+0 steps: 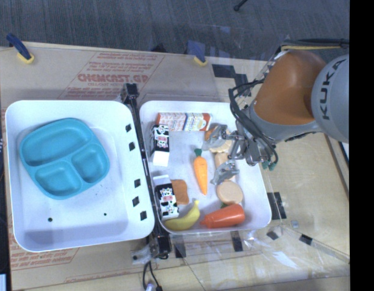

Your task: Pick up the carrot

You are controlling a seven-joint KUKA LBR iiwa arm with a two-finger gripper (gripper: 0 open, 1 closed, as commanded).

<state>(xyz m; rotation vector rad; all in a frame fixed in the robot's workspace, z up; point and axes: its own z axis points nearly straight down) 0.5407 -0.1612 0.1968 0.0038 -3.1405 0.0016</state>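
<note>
Yellow banana [183, 217] and red pepper [223, 215] crowd the right white bin's [254, 190] 6 o'clock edge. Orange plastic carrot [200, 171] lies mid-bin, the metal two-finger gripper [224, 156] just at its 3 o'clock, jaws' spread impossible to tell, nothing visibly held. Risk: fingers snag the tan round bun [229, 193] or nudge carrot away.

- carrot [200, 173]: bright orange, little green top
- divided plate [63, 157]: plain sky blue
- both bins [29, 235]: white
- two small cartons [160, 137]: black-and-white cow print
- banana [182, 217]: yellow
- pepper-looking thing [223, 216]: red
- arm [296, 93]: grey with an orange band
</note>
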